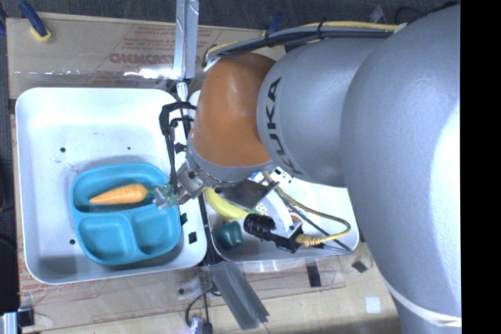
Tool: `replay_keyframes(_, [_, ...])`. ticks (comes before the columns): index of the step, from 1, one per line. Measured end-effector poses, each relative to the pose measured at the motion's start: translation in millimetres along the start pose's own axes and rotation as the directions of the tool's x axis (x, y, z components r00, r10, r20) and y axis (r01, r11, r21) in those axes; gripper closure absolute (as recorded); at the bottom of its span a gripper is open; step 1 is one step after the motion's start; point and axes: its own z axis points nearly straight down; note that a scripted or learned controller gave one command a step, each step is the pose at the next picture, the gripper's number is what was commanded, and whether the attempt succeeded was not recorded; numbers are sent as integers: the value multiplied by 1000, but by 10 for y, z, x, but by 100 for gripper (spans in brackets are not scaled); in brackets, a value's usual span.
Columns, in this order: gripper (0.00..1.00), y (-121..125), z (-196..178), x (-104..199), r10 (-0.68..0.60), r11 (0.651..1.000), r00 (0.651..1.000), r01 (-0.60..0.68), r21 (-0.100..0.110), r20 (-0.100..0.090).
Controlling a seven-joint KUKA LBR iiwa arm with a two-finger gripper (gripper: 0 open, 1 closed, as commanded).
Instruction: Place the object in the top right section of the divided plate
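Lying in the long upper section of the blue divided plate (pixel 125 223), the orange carrot (pixel 119 195) rests lengthwise, thick end toward the plate's right rim and tapered tip toward its left. That upper section runs the plate's full width, so whether it counts as the "top right" one is a judgement; the carrot does reach into the right half of it. The two smaller lower sections hold nothing I can make out. The gripper (pixel 171 195) sits at the plate's right rim, just beside the carrot's thick end; its translucent fingers (pixel 163 198) are too blurred and small to say whether they are apart, together, or touching the carrot. The plate stands in the left white bin (pixel 47 129). Right of the plate, the second bin (pixel 344 242) holds a yellow banana-like item (pixel 223 206) and a dark teal object (pixel 228 232), largely under the arm (pixel 313 113). Judgement: placement looks essentially done; what is left is confirming release and pulling clear.
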Motion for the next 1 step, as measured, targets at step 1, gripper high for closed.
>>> replay_keyframes(1, [100,325,-1,504,21,1000,1000,-21,-3,2])
